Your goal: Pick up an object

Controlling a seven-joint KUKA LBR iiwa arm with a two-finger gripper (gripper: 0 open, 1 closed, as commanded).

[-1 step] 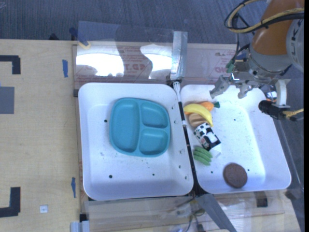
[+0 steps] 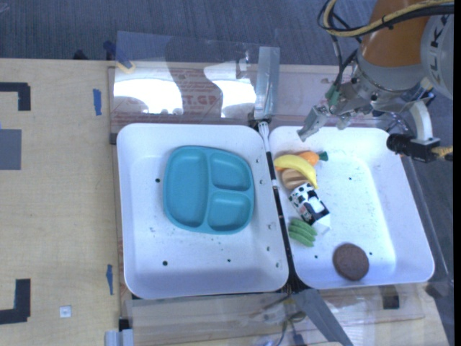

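The right bin [image 2: 374, 193] holds several small items along its left wall. They are a yellow banana [image 2: 295, 166], an orange carrot piece [image 2: 310, 156], a black-and-white cow-patterned item [image 2: 310, 202] and a green pea pod [image 2: 302, 232]. A round brown cookie [image 2: 351, 261] lies near the bin's front. My gripper [image 2: 325, 121] hangs over the bin's back left corner, above and behind the banana. It is open, with nothing between its fingers.
The left bin [image 2: 137, 215] holds a teal divided plate [image 2: 209, 189]. A clear plastic sheet and a grey upright post [image 2: 266, 85] stand behind the bins. The right bin's middle and right side are bare white floor.
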